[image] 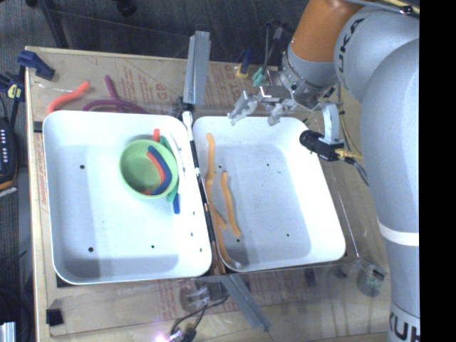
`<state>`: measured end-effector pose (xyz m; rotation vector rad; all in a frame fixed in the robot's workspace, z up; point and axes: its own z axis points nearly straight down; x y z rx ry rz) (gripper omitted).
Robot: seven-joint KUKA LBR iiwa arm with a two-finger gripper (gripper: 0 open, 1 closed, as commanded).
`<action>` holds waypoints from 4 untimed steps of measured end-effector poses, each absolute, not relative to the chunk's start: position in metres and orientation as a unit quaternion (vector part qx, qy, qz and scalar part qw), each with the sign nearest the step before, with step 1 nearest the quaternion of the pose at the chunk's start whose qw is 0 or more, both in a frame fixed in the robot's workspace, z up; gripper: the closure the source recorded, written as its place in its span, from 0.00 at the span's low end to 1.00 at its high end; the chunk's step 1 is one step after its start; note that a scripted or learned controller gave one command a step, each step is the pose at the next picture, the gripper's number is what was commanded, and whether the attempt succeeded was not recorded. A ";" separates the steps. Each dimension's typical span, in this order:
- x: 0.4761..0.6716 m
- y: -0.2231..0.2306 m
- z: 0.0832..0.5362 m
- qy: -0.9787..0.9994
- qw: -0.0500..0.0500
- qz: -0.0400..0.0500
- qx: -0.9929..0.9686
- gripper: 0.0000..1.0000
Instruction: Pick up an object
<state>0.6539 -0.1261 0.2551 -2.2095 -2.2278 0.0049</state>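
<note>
Cables (187,318) and a grey metal strut (246,303) lay at the near edge of the bench (128,298), just below the two white bins. The left bin (78,212) held a green bowl (146,168) toward its far right part, with a red curved piece (156,169) and a blue curved piece (168,164) resting inside it. A short blue strip (176,202) stuck out beneath the bowl's near rim, close to the wall shared with the other bin.

The right bin (285,219) carried orange strips (228,206) along its left side. One ran from the far left corner down the wall; another lay just beside it and reached toward the near left corner. The rest of that bin's floor was bare white with a few small dark dots.

The arm (388,120) came in from the right, its grey body covering the bench on that side, with the orange band (320,20) above the wrist. The gripper (258,108) hung over the far rim of the right bin, well apart from the orange strips. Its two metal fingers (241,110) were spread apart, with nothing between them. A black fitting with a cable (322,145) hung from the wrist over the bin's far right corner.

Beyond the bins, a grey upright bar (196,66) stood at the far end of the gap between them. To its left, on the cardboard, lay an orange strip (68,96) and a purple loop (110,104). A blue clamp (34,63) sat at the far left corner.
</note>
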 end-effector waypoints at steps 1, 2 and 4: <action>0.589 -0.130 0.131 -0.726 0.002 0.002 -0.687 0.00; 0.577 -0.112 0.096 -0.728 -0.008 0.003 -0.686 0.00; 0.577 -0.111 0.106 -0.730 -0.005 0.004 -0.684 0.00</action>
